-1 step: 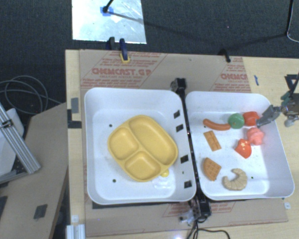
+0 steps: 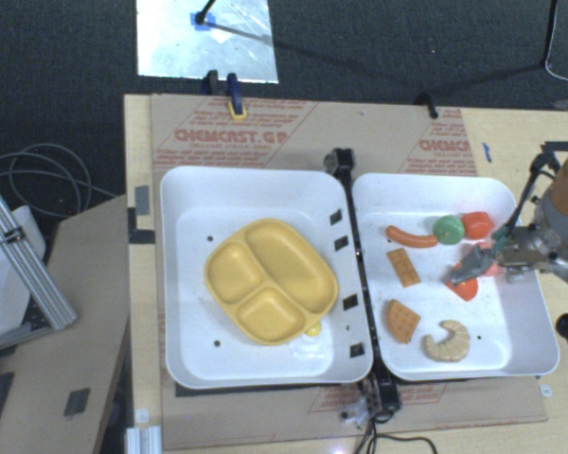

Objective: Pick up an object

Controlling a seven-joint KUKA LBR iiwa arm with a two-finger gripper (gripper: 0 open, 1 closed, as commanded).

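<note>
The right bin (image 2: 525, 329) holds several toy foods. An orange sausage (image 2: 412, 237) lies at the back beside a green ball (image 2: 447, 229) and a red-orange piece (image 2: 477, 223). An orange cracker (image 2: 403, 267) and a brown waffle piece (image 2: 402, 321) lie nearer the divider. A tan croissant (image 2: 447, 340) sits at the front. My gripper (image 2: 462, 272) hangs low over the bin's middle, right above a small red piece (image 2: 466, 289), which it partly covers. Whether it touches that piece is unclear.
A yellow divided plate (image 2: 270, 280) fills the middle of the left bin (image 2: 194, 216). The arm comes in over the right bin's right wall. A shiny sheet (image 2: 206, 26) lies on the dark floor behind the bench.
</note>
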